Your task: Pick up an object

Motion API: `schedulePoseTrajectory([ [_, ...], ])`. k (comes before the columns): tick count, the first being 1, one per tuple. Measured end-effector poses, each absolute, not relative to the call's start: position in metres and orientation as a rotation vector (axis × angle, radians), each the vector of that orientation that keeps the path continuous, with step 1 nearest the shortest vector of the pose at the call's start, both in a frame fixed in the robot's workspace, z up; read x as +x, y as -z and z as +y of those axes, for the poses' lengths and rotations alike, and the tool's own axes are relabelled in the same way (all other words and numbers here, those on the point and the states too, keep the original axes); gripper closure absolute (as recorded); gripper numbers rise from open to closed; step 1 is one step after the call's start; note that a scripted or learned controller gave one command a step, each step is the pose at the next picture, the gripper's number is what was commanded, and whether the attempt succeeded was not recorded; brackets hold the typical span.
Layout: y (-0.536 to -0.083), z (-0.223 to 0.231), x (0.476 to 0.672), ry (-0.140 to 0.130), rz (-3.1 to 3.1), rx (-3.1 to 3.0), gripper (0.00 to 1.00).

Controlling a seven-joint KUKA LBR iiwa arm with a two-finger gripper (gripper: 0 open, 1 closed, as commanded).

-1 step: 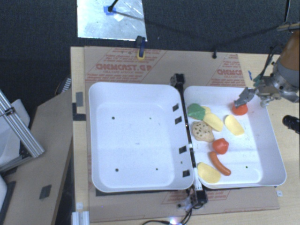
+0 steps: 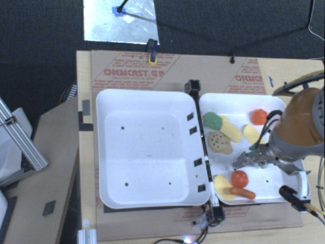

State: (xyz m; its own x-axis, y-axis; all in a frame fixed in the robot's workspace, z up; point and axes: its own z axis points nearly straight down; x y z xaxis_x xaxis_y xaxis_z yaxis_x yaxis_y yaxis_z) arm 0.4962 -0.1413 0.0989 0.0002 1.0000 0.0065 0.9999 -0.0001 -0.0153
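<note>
**Over the right bin, nothing in my grasp**

My gripper [image 2: 242,160] hangs low over the right bin [image 2: 264,196], reaching in from the bin's right side. My fingers [image 2: 238,162] are spread apart with nothing between them, their tips pointing toward the middle of the bin floor.

Taking the red ball [image 2: 239,178] as my mark: it lies just below my fingers, apart from them. The carrot [image 2: 242,192] sits just below the ball, touching the yellow piece [image 2: 222,185] to the ball's left. The cookie [image 2: 220,142] lies up and left of the ball, near the bin's left wall. Above the cookie is the green piece [image 2: 213,120], with a yellow lemon [image 2: 231,131] beside it. Another pale yellow piece [image 2: 250,133] and an orange ball [image 2: 259,116] lie well above the red ball, near my arm [image 2: 299,126].

The left bin [image 2: 147,149] lies beside the right one on the surface [image 2: 132,70].
</note>
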Motion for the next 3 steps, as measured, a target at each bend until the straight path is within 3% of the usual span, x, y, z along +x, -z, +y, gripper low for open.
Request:
schedulePoseTrajectory([
  [1, -0.087, -0.1, 0.575, 0.006, -2.234, -2.217, 0.0],
  [2, -0.088, -0.088, 0.621, 0.008, -2.234, -2.22, 0.0],
  [3, -0.088, -0.135, 0.563, 0.011, -2.224, -2.228, 0.0],
])
